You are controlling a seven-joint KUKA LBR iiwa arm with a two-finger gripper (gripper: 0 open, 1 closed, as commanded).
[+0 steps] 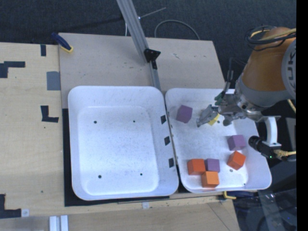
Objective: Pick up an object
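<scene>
The right bin [204, 143] holds several blocks. A purple cube [184, 113] lies at its far left. Another purple cube [236, 142] and an orange cube [236, 160] lie toward the right side. At the near edge, an orange block [196, 166], a purple block [212, 165] and a second orange block [210, 178] sit bunched together. My gripper [209, 117] hangs over the upper middle of this bin, just right of the first purple cube. A small yellow patch [214, 121] shows at its tip; I cannot tell what it is.
The left bin [115, 143] sits beside the right one, their rims meeting in the middle. A grey metal pole [137, 28] slants down from the top to the bins' far junction. The arm's orange and grey body [267, 66] covers the right bin's far right corner.
</scene>
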